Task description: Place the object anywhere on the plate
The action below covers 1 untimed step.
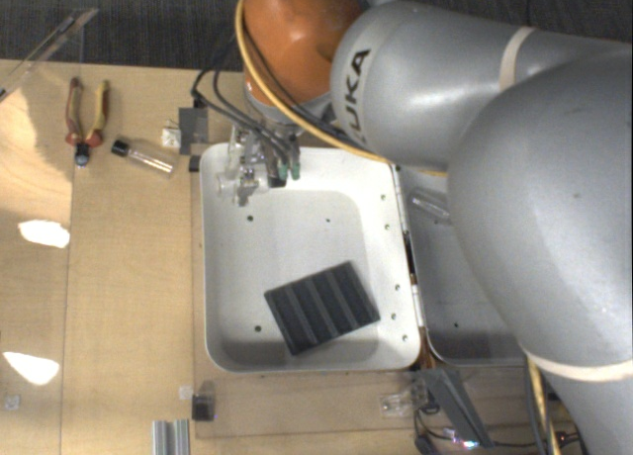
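A dark ribbed rectangular plate [321,307] lies tilted on the floor of the left white bin [223,334], near its front wall. My gripper [262,168] hangs over the bin's far left corner, well away from the plate, under the orange wrist band. A small pale, glassy-looking thing [239,184] shows at the gripper's left side; I cannot make out what it is or whether it is held. The arm covers the top right of the bin.
The right bin [465,339] is mostly hidden under the arm. On the wooden bench to the left lie red-handled pliers [87,115], a small vial [144,156] and a grey box [193,127]. A small black block [203,406] sits by the front edge.
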### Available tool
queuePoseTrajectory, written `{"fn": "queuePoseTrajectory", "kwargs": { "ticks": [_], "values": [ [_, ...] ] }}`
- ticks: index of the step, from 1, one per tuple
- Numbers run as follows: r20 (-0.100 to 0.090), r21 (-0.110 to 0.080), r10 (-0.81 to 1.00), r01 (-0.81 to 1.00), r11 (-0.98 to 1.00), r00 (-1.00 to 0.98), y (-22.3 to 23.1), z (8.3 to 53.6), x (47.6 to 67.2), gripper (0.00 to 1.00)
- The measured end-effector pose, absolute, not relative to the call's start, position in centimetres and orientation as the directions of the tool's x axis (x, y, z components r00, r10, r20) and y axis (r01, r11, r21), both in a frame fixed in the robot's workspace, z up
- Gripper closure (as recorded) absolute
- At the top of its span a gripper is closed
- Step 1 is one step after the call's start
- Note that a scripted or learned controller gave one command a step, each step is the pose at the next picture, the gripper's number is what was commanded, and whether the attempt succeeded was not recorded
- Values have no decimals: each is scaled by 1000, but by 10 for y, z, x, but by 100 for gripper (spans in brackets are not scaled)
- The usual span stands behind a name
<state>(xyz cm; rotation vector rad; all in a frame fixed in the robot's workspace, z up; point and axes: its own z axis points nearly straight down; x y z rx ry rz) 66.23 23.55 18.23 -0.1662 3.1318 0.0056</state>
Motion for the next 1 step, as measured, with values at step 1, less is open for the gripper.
{"fn": "queuePoseTrajectory", "kwargs": {
  "ticks": [1],
  "values": [
    [-11,5,-92,-92,996,-996,236,288,669,100]
  ]
}}
